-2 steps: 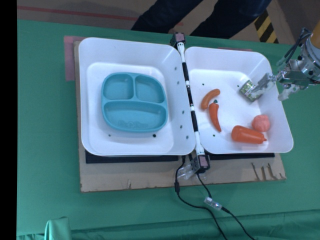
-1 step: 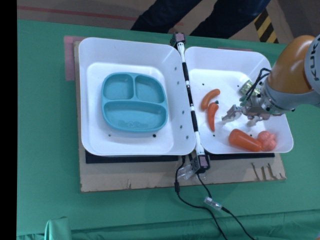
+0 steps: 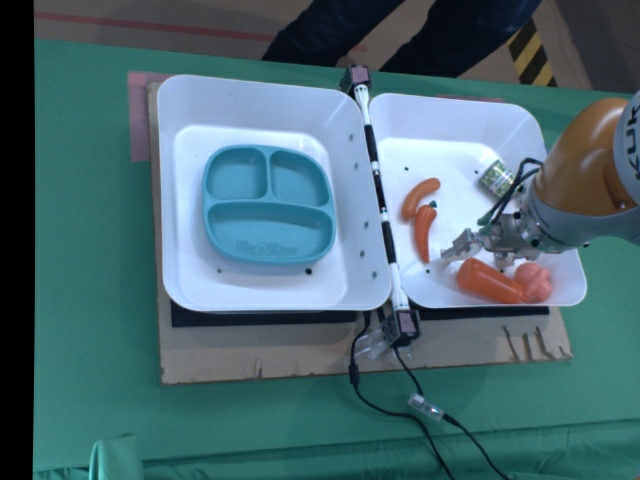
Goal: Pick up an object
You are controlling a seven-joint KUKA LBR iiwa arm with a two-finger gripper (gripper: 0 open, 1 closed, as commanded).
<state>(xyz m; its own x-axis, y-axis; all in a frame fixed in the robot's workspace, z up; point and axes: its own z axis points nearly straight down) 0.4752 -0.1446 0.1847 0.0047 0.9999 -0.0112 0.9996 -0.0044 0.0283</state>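
Observation:
My gripper point(image 3: 481, 251) hangs in the right bin point(image 3: 455, 128), near its front right part. Its fingers stand apart, one fingertip point(image 3: 459, 246) pointing left, and nothing is between them. Just below it lies a large orange carrot point(image 3: 488, 280), with a pinkish-orange round fruit point(image 3: 534, 282) touching its right end. Left of the gripper lie an orange sausage point(image 3: 421, 197) and a small red-orange pepper point(image 3: 425, 231), side by side. A small green-labelled can point(image 3: 494, 177) lies behind the gripper, by the arm's wrist.
The left bin point(image 3: 190, 118) holds a teal divided plate point(image 3: 268, 206). A black-and-white rail point(image 3: 376, 183) divides the two bins. Cables point(image 3: 400, 388) trail over the green bench in front. A person's legs point(image 3: 420, 13) stand behind the bench.

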